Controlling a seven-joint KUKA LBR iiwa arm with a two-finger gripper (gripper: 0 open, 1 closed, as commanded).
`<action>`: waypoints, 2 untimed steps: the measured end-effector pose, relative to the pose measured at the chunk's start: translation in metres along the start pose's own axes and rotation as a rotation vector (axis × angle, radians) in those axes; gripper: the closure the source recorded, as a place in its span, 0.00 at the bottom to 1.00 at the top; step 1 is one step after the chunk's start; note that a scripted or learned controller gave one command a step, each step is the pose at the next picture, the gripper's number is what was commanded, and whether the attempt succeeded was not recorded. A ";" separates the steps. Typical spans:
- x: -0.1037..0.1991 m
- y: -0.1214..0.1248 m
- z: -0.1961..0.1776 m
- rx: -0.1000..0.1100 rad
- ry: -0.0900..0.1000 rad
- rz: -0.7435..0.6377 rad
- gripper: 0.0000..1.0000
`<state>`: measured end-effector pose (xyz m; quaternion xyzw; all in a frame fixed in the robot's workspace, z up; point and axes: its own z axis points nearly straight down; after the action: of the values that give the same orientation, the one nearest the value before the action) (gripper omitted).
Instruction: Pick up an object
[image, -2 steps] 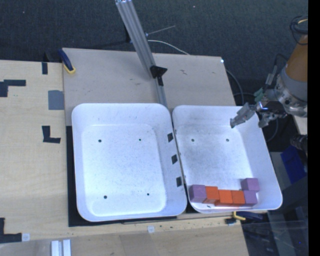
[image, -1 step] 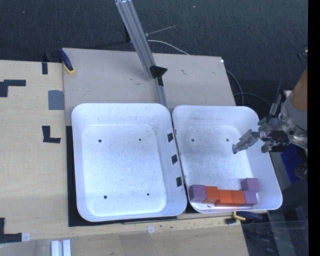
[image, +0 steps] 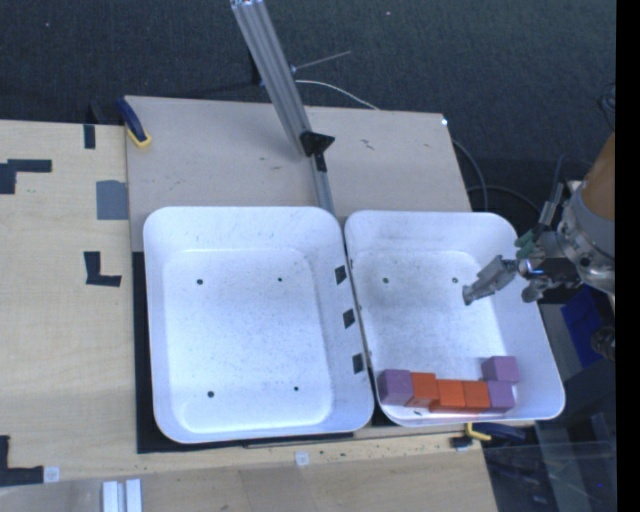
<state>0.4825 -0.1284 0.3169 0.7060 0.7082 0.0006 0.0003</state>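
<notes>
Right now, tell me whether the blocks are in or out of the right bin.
In. The purple and orange blocks lie inside the right bin, clustered along its near wall.

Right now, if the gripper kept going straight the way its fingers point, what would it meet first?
Probably bare floor of the right bin. The gripper points leftward and slightly down in the camera view, and the blocks lie well off that line at the near wall. Its height is unclear.
</notes>
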 end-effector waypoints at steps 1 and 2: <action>-0.006 0.043 -0.009 -0.001 -0.001 0.000 0.00; -0.035 0.011 -0.038 0.000 -0.002 0.004 0.00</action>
<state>0.4933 -0.1635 0.3554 0.7076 0.7067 0.0001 0.0011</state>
